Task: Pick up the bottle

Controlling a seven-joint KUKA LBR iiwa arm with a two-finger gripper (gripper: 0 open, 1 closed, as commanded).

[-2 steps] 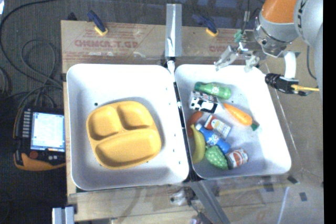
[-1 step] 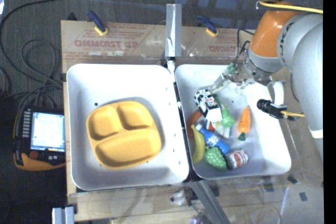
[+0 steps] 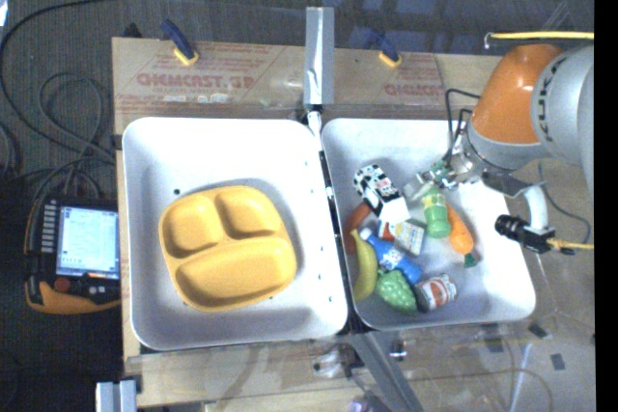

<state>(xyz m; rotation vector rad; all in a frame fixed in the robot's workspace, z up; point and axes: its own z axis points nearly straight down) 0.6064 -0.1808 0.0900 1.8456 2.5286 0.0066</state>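
The orange-banded arm (image 3: 526, 106) reaches into the right bin (image 3: 502, 289); its gripper (image 3: 440, 177) hangs just above the green bottle (image 3: 436, 215), grip state unclear.

Glossy plastics over a dull table

Both white bins (image 3: 222, 135) looked like smooth moulded plastic with a soft sheen; the yellow divided tray (image 3: 228, 246) was shinier plastic. The table (image 3: 212, 77) read as matt brown board under clear film. The arm's orange band (image 3: 512, 96) was glossy, and the green bottle (image 3: 436, 217) looked like smooth plastic.
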